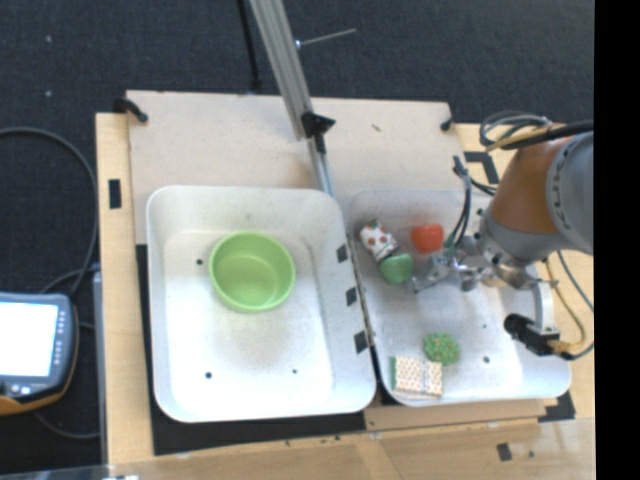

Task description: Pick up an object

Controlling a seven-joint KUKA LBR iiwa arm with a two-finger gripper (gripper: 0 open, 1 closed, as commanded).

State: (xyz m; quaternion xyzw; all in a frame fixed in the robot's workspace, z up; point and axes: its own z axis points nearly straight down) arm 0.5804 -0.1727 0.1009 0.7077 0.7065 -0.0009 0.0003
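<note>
We see the arm (535,193) reaching in from the right over the right-hand bin (500,368), its orange band above the wrist. The gripper (432,273) sits low in the middle of that bin, pointing toward the left. We cannot tell how it stands, apart or together: the metal parts at its tip are too small and blurred to read, and nothing shows plainly held there.

Just beside the gripper's tip, on its far-left side, lies a small green object (396,268), close enough that it may be touching; we cannot tell. Just above the tip, toward the back wall of the bin, stands a red object (428,237). Further to the left of that, next to the green object, is a white piece with red spots (377,239), near the bin's inner wall.

Below the gripper, toward the bin's front, rests a round, knobbly green object (440,347), apart from the tip. Further down and slightly left, at the front rim, lies a flat patterned packet (417,376).

Well apart from the gripper, across the divide to its left, the left-hand bin (180,368) holds a light green bowl (252,271), upright and open.
</note>
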